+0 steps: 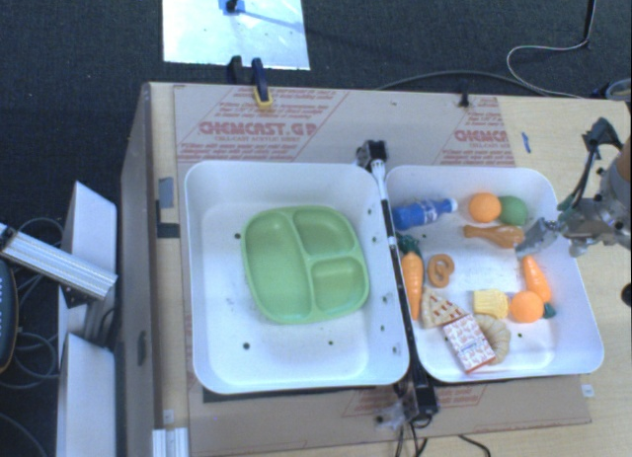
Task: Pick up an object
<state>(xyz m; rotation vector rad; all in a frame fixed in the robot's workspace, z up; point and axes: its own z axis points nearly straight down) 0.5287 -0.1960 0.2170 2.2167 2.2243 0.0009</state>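
One grey metal tool [541, 235] hovers just right of the brown plastic chicken leg [493, 236]; its grip cannot be told.

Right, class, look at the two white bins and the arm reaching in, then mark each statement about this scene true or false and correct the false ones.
1. The green divided plate lies in the left bin. True.
2. The blue bottle lies on the green plate. False: it lies in the right bin, near its top left corner.
3. The gripper is over the right bin, at its right side. True.
4. The pretzel sits beside the long carrot. True.
5. All the toy food is in the left bin. False: it is in the right bin; the left bin holds the plate.
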